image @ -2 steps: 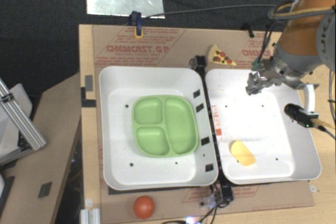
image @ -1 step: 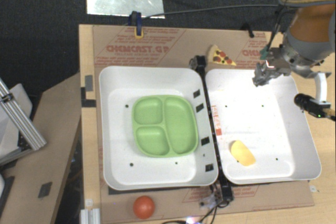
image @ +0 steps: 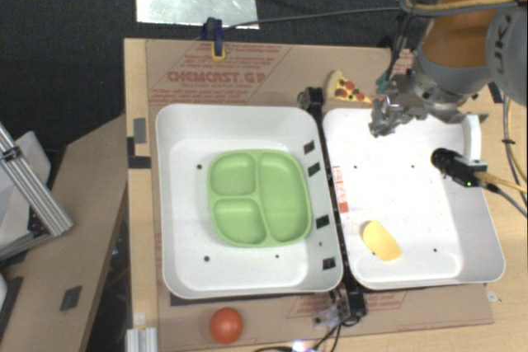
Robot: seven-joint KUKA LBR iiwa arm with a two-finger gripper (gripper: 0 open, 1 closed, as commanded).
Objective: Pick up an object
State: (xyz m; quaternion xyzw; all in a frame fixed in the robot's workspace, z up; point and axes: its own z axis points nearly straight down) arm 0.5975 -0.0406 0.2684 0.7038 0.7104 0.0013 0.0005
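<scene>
A yellow oblong object lies near the front of the right white bin. A green divided plate rests in the middle of the left white bin. My gripper hangs over the back left part of the right bin, well behind the yellow object and apart from it. I see nothing between its fingertips. The arm's grey wrist and orange band rise behind it at the upper right.
A toy pizza slice lies on the cardboard just behind the right bin. A red ball sits on the bench in front of the left bin. A black fixture juts over the right bin's right side.
</scene>
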